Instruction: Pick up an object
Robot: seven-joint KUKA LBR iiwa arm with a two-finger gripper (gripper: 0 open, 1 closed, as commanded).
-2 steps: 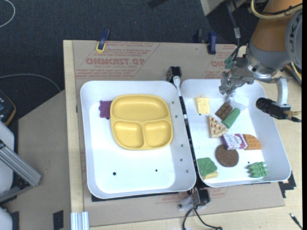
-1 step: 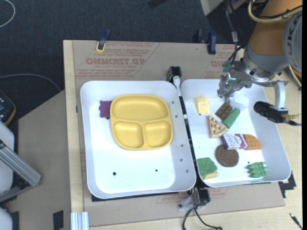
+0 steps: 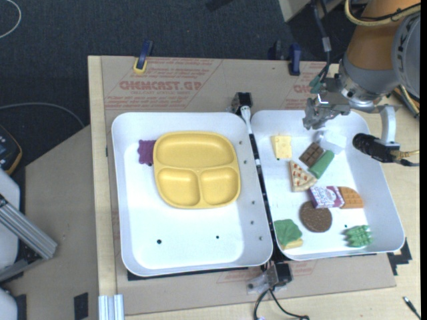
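Note:
My gripper point(image 3: 315, 122) hangs over the far part of the right bin point(image 3: 380, 199), above and just behind the toy food. Nothing shows between its fingers. Below it lie a yellow cheese block point(image 3: 283, 147), a brown chocolate bar point(image 3: 311, 155) beside a green stick point(image 3: 321, 165), and a pizza slice point(image 3: 301, 177). Nearer the front are a purple packet point(image 3: 325, 196), an orange waffle point(image 3: 351, 197), a brown cookie point(image 3: 315, 218), a green-and-yellow sandwich piece point(image 3: 288, 233) and a green leafy piece point(image 3: 358, 236).
The left bin point(image 3: 133, 232) holds a yellow three-compartment plate point(image 3: 197, 168) with a purple piece point(image 3: 145, 151) at its left edge. A black cylindrical part point(image 3: 373, 146) juts over the right bin's far right side. Clamps sit on the far board edge.

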